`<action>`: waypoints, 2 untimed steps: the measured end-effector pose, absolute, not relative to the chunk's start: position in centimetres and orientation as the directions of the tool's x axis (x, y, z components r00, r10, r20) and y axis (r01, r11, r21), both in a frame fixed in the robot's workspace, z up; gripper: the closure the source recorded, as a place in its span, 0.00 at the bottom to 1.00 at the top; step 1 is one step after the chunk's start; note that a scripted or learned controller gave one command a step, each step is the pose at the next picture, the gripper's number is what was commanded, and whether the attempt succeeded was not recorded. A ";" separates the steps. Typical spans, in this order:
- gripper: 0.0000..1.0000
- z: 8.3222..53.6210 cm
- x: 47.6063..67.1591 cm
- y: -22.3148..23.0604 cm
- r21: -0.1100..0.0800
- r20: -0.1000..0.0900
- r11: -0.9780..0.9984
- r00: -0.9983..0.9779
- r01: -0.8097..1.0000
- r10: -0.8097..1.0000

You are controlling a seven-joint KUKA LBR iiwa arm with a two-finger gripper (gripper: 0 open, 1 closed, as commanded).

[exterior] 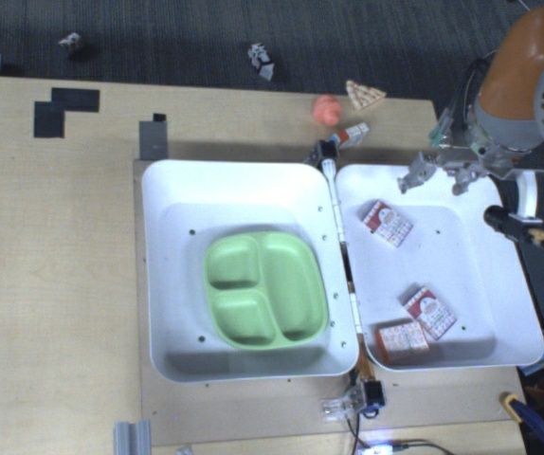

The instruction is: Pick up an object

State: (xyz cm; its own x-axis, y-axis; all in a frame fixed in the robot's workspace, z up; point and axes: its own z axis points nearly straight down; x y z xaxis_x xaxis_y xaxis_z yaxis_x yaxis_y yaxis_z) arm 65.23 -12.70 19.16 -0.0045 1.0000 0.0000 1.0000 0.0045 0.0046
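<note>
Three small red-and-white cartons lie in the right bin (499, 282): one (387, 223) near its back left, one (430, 312) toward the front, and one (401, 337) against the front wall beside it. My gripper (438, 182) hangs over the bin's back edge, up and to the right of the back carton. It is open, its two fingers spread with nothing between them. A green divided plate (264, 288) fills the middle of the left bin (172, 254).
Behind the bins on the bench lie a pink ball (327, 110), a toy pizza slice (365, 94) and a small tube (348, 136). Cables and a clip (362, 401) sit at the front between the bins. Small bits lie on the dark floor beyond.
</note>
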 end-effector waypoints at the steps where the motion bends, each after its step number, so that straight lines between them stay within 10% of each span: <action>1: 0.00 8.6 60.6 -8.9 0.006 0.000 0.003 -0.003 1.000 1.000; 2: 1.00 9.8 60.9 -8.9 0.013 -0.001 0.005 -0.005 1.000 1.000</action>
State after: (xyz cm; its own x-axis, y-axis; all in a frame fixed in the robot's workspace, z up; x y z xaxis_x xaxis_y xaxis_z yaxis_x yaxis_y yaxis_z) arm 60.87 -8.88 9.83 -0.0045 1.0000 -0.0009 0.9999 0.0045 0.0135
